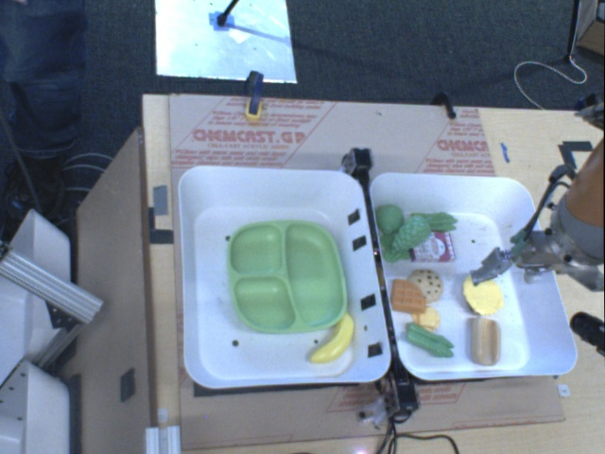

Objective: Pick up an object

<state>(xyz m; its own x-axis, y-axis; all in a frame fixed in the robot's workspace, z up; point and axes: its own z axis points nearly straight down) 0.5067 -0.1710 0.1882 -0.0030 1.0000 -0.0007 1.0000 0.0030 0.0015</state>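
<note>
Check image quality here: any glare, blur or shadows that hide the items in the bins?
Camera view: soft and low-resolution throughout; small toys in the right bin lack fine detail. The gripper looks smeared. Glare washes out the shiny sheet on the floor. Bin lighting is even, with faint shadows; the green tray and banana read clearly.

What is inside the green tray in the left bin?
The green tray has three compartments, and all three look bare. The banana lies outside it, against its lower right corner. What is under the tray is covered and cannot be seen.
</note>
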